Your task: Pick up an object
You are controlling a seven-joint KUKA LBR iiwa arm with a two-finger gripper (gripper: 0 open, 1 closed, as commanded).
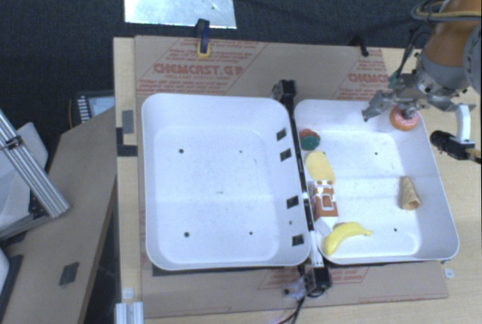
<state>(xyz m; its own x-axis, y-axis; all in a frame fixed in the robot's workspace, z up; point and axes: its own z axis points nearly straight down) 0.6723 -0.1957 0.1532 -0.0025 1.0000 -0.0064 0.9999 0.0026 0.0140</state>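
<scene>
Clearly your gripper (388,105) hangs spread and empty at the right bin's (429,187) far rim beside the pink-frosted toy doughnut (406,119), which looks light, rigid and slick, so pinch it across the ring.

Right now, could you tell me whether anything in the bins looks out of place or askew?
Mostly tidy. One oddity: the pink doughnut sits up on the right bin's far rim beside the end effector, not on the floor with the banana and cone.
</scene>
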